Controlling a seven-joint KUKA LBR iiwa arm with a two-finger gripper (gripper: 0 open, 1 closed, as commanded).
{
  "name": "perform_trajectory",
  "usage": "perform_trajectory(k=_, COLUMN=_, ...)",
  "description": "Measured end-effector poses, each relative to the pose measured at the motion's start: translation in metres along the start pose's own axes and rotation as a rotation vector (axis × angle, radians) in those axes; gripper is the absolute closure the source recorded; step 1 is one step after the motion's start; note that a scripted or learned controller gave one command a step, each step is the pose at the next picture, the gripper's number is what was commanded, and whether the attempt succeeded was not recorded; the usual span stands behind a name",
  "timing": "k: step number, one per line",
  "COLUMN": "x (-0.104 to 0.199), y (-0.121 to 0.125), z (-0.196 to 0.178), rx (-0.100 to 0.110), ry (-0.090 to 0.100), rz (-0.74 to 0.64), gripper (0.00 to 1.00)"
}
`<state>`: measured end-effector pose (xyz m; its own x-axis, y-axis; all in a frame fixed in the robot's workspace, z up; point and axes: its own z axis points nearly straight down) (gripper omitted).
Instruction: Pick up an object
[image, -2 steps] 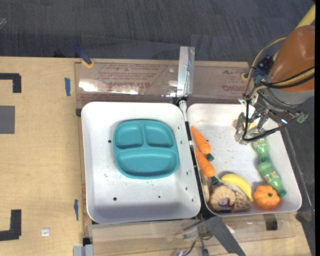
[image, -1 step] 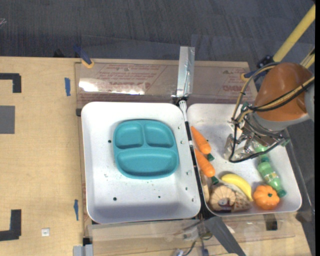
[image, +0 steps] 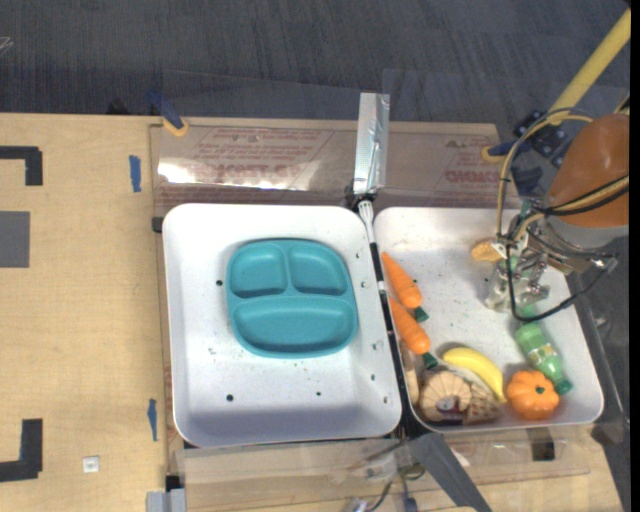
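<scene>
- I am seeing the hand (image: 520, 285) hanging low over the right bin (image: 450, 240) toward its 3 o'clock rim; whether it is gripping anything, I cannot tell.
- Two carrots (image: 405, 300) are lying along the 9 o'clock wall; a banana (image: 478, 368), pumpkin (image: 533, 394) and green bottle (image: 541, 349) are crowding the 5 o'clock corner.
- The bin's 12 o'clock floor is lying bare.
- The teal plate (image: 291, 297) is sitting mid left bin (image: 190, 330).

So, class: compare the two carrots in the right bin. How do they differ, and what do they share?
The upper carrot lies nearer the bin's far end; the lower carrot lies nearer the banana. The upper carrot sits in the open, while the lower carrot's end lies close to the banana and a round tan item. Both are orange with green tops, lie slanted the same way and hug the right bin's left wall.
</scene>
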<state>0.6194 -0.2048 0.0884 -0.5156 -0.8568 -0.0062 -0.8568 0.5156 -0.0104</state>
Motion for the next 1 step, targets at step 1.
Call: perform_trajectory(k=1, x=-0.0785, y=-0.0117, z=0.0009, rx=-0.002, ry=-0.004, rz=-0.274, gripper=1.0)
